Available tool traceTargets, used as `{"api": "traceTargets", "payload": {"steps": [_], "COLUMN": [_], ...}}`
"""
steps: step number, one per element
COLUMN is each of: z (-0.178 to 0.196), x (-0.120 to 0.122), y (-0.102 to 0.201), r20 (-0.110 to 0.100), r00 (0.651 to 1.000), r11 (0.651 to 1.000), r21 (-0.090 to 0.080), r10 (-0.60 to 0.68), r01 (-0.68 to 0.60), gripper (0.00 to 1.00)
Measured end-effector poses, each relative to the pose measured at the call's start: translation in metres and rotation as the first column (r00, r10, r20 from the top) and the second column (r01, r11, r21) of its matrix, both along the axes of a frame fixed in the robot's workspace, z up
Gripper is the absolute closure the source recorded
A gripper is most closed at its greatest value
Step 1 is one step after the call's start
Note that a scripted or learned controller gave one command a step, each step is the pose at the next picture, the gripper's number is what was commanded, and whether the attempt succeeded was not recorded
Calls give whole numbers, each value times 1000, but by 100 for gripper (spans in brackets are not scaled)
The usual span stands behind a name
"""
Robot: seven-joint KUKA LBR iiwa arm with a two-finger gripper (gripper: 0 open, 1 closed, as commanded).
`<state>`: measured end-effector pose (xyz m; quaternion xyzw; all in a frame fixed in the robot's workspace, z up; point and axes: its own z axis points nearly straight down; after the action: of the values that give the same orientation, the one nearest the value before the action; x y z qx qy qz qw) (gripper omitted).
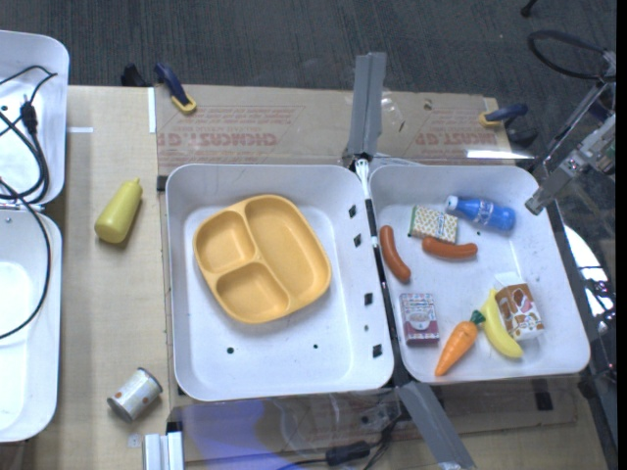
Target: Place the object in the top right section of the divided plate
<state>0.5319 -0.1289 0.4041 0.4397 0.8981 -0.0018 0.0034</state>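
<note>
While unoccupied in the left bin (186, 262), a yellow divided plate (262, 258).

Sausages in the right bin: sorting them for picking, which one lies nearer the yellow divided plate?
The reddish sausage lying lengthwise by the bin's left wall; the other sausage lies crosswise, farther right.

A robotics lab: white bins (186, 292) clamped to a cardboard-covered bench (294, 125), toy food, loose cables (24, 155).
</note>
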Motion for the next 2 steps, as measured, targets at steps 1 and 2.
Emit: {"api": "traceTargets", "payload": {"steps": [1,2], "z": [37,37], "x": [42,42], "y": [42,41], "r20": [-3,-3], "r00": [999,999], "r11": [999,999], "r21": [5,5], "r10": [49,49], "r01": [-49,-49], "gripper": [0,0]}}
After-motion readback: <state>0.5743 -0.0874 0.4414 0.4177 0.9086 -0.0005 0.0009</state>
